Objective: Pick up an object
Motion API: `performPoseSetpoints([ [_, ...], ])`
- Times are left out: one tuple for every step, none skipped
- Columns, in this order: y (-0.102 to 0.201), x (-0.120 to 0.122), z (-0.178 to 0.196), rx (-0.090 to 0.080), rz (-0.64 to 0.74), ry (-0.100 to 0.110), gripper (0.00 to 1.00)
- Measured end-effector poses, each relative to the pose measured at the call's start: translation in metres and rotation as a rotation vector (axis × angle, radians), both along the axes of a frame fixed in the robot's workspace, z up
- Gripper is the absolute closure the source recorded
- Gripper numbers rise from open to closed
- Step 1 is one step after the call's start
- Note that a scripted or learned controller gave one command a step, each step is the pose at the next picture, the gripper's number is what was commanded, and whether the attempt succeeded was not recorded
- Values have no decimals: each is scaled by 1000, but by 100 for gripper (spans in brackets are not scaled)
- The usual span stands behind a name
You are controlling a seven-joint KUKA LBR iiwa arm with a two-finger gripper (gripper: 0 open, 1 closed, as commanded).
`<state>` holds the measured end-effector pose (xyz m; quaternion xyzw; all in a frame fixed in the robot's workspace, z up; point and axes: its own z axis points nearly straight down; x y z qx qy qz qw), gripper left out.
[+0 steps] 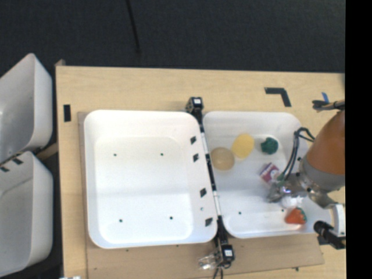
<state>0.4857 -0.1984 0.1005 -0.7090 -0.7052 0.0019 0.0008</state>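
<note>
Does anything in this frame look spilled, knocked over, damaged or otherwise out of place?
Nothing stands out. The right bin holds a yellow ball, a tan ball, a green object, a purple item and an orange-red object, all inside its walls. The arm reaches into that bin. The two bins sit squarely together.

A light wooden bench stands on a dark grey floor. To the left of the bench there are two white containers, one behind the other. A thin dark line crosses the floor behind the bench.
</note>
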Motion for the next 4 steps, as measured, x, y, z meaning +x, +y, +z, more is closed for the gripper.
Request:
performPoseSetpoints([
  [84,86,28,2,17,-13,100],
  [67,-1,-1,3,1,4,100],
  [206,72,107,7,25,-21,100],
  [246,71,251,5,15,-23,100],
])
